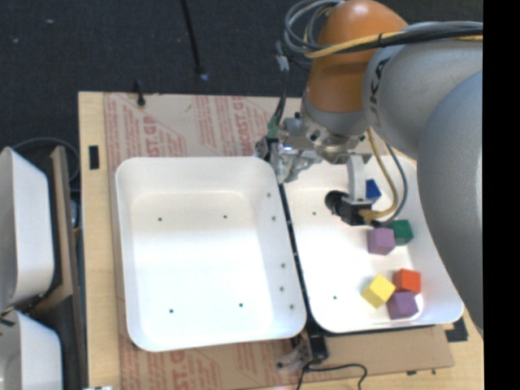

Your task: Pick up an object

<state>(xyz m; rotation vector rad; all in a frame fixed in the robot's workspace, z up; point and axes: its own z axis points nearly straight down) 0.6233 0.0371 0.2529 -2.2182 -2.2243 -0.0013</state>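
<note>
The gripper (286,159) hovers over the right bin's (325,311) far left corner, with nothing visibly held (open or closed, I cannot tell). Coloured cubes (409,280), including a purple cube (380,240), lie along that bin's right side. This looks like the approach step. Next it must cross to one cube and descend.

Robotics lab. Evidence: KUKA arm (443,88), upper right; left white bin (203,193) and right white bin (325,250) on cardboard-covered bench (187,128), centre; coloured blocks (408,281), lower right; dark carpet (81,31), top.
</note>
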